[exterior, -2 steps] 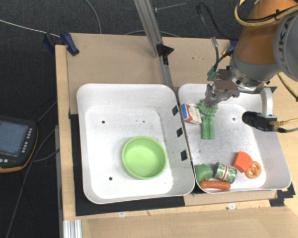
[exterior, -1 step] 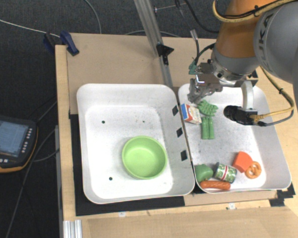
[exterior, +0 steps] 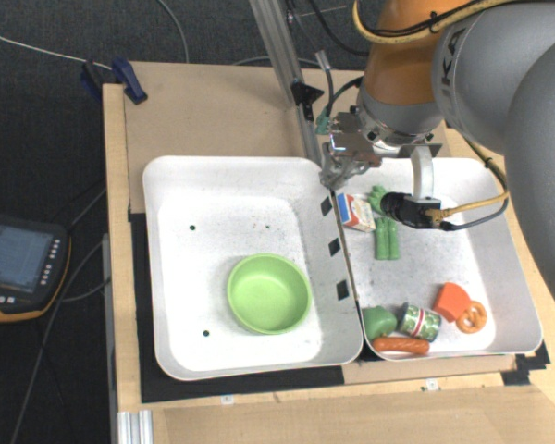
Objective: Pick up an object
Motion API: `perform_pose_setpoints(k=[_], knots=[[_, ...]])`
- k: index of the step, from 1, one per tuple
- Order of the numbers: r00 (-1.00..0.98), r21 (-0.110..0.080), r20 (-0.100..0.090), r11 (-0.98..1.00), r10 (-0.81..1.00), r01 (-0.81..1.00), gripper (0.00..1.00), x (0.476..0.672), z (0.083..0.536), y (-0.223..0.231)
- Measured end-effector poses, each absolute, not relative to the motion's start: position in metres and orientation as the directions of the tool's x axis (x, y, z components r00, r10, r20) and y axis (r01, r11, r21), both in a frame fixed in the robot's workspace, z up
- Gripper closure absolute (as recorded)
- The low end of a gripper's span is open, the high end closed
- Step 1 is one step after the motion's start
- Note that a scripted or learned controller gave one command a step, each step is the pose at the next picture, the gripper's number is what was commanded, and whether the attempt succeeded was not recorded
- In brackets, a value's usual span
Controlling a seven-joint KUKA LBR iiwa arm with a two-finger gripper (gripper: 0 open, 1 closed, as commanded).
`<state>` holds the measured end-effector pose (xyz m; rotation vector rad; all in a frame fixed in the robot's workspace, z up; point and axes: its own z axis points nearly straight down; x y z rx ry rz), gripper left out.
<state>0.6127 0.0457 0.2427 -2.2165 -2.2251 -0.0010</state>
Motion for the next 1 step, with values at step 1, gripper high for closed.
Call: perform_pose_setpoints(k=[1], knots=[[-0.004, 0.001, 0.001, 0.004, 1.0, 1.0, 1.0, 0.6279, 0.2485, 0.0921]])
